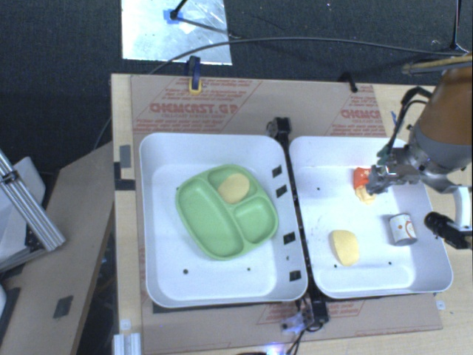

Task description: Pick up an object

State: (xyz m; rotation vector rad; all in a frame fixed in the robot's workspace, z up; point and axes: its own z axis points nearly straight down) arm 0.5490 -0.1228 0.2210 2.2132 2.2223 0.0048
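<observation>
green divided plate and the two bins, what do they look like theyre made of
The green divided plate looks like moulded plastic: one even pale green, matte, with soft rounded dividers. The two bins, left bin and right bin, look like thin formed white plastic with a slight sheen and rounded corners and rims, though coated metal can't be ruled out from this view.

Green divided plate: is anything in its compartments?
Yes. The green plate in the left bin holds one yellow piece in its upper compartment.

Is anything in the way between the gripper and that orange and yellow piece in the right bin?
Nothing visible. The gripper is right beside the orange and yellow piece; the small can and yellow lump lie nearer the front of the right bin.
</observation>
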